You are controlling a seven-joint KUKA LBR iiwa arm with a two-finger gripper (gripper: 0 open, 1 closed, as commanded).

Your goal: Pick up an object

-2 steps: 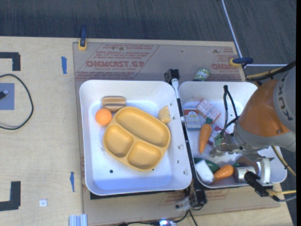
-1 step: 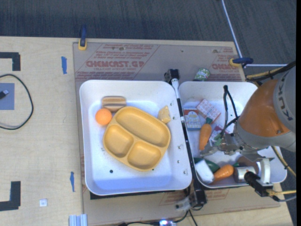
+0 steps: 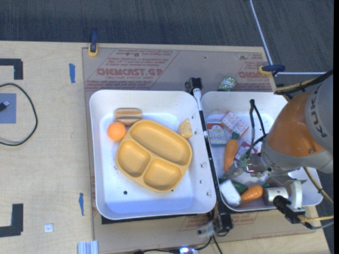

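Hanging low over the right bin, the gripper sits just right of a long carrot, and honestly I can't tell how it's set or whether it has hold of anything, since the metal parts blur into the clutter there. A shorter carrot lies just below it with a white item down and to its left, and a red-and-white packet sits above it. Way off to its left, the left bin holds a yellow divided tray, with an orange ball and a toy hot dog by that tray's upper left.
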